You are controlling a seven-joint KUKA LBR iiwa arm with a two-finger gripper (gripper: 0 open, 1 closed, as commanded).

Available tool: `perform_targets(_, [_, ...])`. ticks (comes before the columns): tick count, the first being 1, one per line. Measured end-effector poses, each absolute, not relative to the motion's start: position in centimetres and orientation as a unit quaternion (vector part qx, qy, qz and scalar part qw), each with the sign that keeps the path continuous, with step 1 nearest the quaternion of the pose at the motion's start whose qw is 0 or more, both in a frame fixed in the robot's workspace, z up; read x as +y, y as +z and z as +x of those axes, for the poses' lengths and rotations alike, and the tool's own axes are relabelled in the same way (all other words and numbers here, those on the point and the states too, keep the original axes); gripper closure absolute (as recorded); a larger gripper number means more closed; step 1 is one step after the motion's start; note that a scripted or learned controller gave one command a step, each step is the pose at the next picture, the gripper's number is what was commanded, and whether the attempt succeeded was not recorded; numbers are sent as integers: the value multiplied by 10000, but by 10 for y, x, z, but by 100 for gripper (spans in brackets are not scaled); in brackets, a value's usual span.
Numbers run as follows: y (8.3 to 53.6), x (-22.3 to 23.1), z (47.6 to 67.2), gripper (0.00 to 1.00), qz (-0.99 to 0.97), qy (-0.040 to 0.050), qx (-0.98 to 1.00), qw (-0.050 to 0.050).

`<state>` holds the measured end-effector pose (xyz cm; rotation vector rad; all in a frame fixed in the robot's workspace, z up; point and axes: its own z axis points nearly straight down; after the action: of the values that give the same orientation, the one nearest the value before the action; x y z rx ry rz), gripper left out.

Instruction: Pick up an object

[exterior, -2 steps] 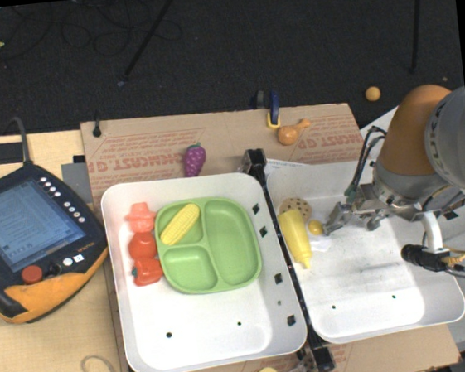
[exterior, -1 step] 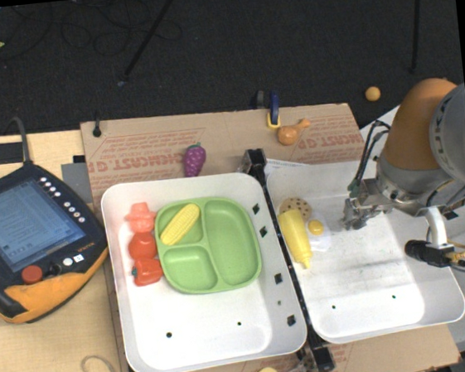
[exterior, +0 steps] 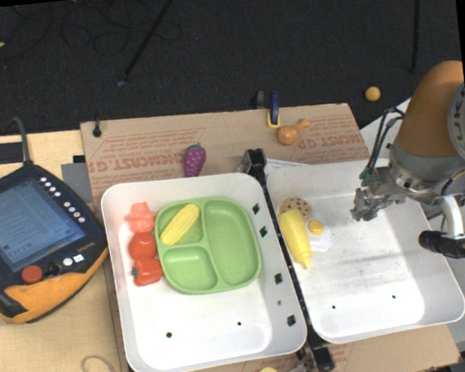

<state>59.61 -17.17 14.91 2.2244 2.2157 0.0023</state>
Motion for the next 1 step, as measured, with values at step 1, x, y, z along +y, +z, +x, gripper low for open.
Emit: perform_targets(1, [210, -181, 596, 100, 7092, 8, 7050, 17])
